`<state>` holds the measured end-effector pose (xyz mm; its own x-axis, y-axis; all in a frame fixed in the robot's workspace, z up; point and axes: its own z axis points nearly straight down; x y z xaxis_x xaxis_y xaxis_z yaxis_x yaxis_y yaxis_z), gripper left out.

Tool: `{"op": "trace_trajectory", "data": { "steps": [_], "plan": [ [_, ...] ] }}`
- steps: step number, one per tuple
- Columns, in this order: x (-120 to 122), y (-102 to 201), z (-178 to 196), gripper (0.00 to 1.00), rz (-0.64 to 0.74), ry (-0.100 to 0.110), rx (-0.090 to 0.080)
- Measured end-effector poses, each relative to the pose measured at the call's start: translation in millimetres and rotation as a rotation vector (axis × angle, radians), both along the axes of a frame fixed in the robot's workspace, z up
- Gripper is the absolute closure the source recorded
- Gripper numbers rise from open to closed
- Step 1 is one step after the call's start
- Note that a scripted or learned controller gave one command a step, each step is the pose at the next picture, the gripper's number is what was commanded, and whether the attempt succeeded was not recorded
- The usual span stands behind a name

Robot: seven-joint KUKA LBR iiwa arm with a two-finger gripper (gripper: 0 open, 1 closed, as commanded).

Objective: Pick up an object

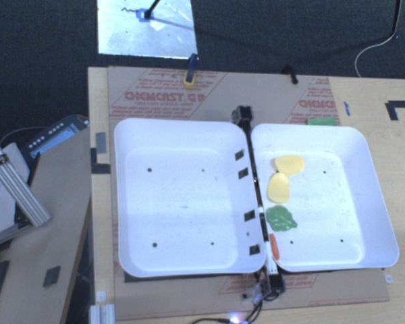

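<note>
— What is in front of you, big things first?

— The desk [364,93], then two white bins on it. The left bin [182,208] lies farthest from the side my pincer comes in from. The right bin [337,208] is on that side, and everything worth taking is in it.

— And the pincer itself?

— I cannot tell how far open it is, or whether it has hold of anything.

— So what do you go for?

— I judge the lower yellow piece [278,188] the best target: rounded, pale, flat-looking, with bare floor on the side my pincer approaches from. The upper yellow piece [287,165] is just beside it, perhaps touching. The green piece [281,218] looks crumpled and low. The small orange piece [275,247] lies hard against the bin's far wall, and that wall would foul one finger.

— How do you do it well?

— I descend straight, straddle the yellow piece across its narrow width, and close low against the floor, clear of its neighbours.
</note>
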<state>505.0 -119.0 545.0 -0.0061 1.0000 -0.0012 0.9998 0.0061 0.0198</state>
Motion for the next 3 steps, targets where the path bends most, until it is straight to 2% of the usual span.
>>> {"op": "trace_trajectory", "data": {
  "steps": [1,2,3],
  "plan": [
    [-20,-75,-9,1.00,-0.012,0.016,-0.003],
    [-18,-28,-105,1.00,0.001,0.026,0.003],
    [53,-3,-45,1.00,0.003,0.009,-0.001]
  ]
}}
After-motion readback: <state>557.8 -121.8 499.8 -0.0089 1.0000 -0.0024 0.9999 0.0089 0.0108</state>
